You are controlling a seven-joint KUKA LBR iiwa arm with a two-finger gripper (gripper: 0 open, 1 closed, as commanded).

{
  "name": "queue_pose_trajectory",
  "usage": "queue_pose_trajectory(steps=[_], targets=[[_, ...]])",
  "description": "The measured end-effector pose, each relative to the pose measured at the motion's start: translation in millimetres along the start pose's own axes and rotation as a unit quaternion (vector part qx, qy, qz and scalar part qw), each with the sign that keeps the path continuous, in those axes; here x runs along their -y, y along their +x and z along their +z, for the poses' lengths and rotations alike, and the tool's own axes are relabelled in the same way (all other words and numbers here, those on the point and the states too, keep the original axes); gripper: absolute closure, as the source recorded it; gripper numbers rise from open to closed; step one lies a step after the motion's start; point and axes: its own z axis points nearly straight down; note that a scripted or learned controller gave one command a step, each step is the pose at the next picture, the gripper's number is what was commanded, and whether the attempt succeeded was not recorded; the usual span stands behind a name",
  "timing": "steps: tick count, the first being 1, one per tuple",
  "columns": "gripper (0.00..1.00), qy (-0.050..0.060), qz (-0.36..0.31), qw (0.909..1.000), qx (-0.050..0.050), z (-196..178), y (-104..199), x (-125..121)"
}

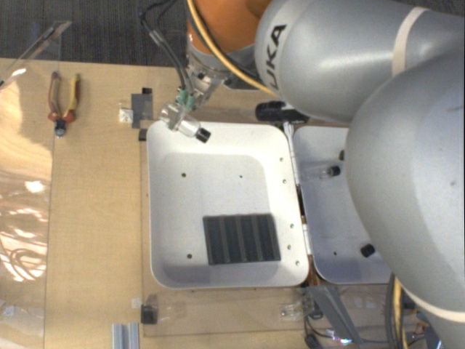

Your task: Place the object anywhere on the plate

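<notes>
While my gripper [185,116], open or closed I cannot tell, hangs over a far corner of the bin [163,217], the black ribbed plate [241,238] lies toward its near edge.

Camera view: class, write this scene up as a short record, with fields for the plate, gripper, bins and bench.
left bin: white, shallow
right bin: white, partly covered by the arm
plate: dark, ribbed rectangle, flat in the left bin, toward the picture's lower edge
gripper: above the left bin's far left corner
bench: wooden; pliers lie left of the bins
</notes>
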Motion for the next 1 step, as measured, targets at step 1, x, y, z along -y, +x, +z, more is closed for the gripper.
queue_pose_trajectory(steps=[1], targets=[[1.00,0.014,0.421,0.9070,-0.001,77.7,7.2,10.9]])
